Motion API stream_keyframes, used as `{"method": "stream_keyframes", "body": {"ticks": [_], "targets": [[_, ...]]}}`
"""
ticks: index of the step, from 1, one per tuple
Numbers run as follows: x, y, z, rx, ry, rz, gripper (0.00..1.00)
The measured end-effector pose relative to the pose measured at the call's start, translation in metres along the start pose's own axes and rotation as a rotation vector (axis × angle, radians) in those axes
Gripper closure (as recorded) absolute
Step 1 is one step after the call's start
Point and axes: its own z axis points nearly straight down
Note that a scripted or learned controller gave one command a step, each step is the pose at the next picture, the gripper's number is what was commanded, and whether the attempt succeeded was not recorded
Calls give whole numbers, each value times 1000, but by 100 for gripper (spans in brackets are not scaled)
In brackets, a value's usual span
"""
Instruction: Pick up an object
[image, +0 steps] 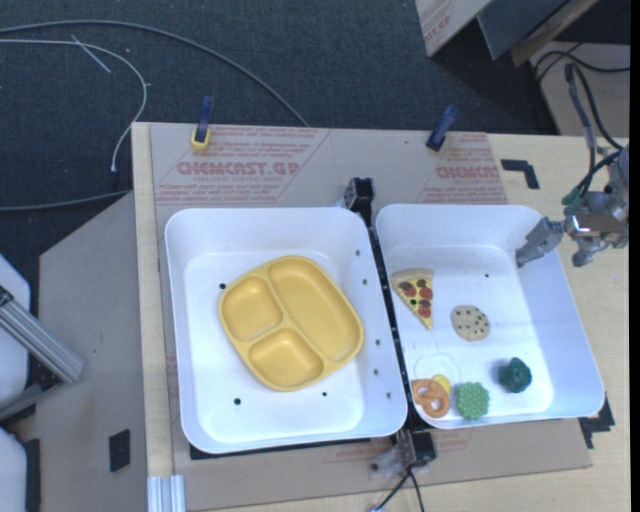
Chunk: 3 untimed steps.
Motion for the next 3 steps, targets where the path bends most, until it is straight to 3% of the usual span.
{"method": "stream_keyframes", "body": {"ticks": [3], "targets": [[11, -11, 175, 7, 3, 0, 0]]}}
